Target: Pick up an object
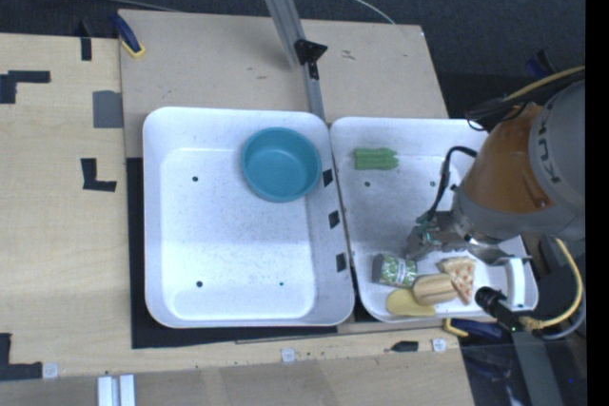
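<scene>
On the tabletop (400, 71) the left bin (190, 299) holds a blue bowl (281, 164) at its far right corner. It looks like light, rigid plastic with a smooth, probably slippery wall, so its rim is the likeliest place to pinch it.

In the right bin (381, 204), a small green block (375, 159) lies alone toward the far end. It seems light and firm, and its long flat sides offer an easy hold.

Nearer, a cluster sits just beside the arm: a green-and-white packet (394, 271), likely soft and crinkly; a yellow piece (409, 303); a tan roll (436, 288); and a pizza-like wedge (461, 277). They touch one another, so a clean hold on one looks harder.

The jaws (424, 239) hang low just above the packet; I cannot tell whether they are released or clenched, and nothing shows between them.
</scene>
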Controlling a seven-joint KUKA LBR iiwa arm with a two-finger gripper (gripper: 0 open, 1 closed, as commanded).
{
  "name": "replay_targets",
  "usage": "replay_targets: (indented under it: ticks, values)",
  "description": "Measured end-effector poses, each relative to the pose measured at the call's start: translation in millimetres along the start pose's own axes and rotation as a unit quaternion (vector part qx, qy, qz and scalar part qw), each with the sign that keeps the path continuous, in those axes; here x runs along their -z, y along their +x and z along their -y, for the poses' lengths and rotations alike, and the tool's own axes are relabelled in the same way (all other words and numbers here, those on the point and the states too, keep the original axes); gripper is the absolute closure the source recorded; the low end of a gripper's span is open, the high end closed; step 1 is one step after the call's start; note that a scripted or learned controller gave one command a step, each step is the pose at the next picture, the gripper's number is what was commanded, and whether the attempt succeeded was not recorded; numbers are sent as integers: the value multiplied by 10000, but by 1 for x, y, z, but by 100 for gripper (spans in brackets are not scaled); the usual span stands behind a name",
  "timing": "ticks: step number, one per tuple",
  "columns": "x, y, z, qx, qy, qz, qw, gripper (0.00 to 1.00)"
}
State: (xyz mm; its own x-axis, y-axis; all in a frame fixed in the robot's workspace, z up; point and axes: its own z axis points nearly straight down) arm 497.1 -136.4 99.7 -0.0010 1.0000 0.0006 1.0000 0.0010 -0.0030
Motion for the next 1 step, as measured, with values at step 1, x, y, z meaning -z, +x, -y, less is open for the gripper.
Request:
replay_targets:
  ticks: [1]
  values:
    - [63, 1, -2, 3, -31, 7, 10000, 100]
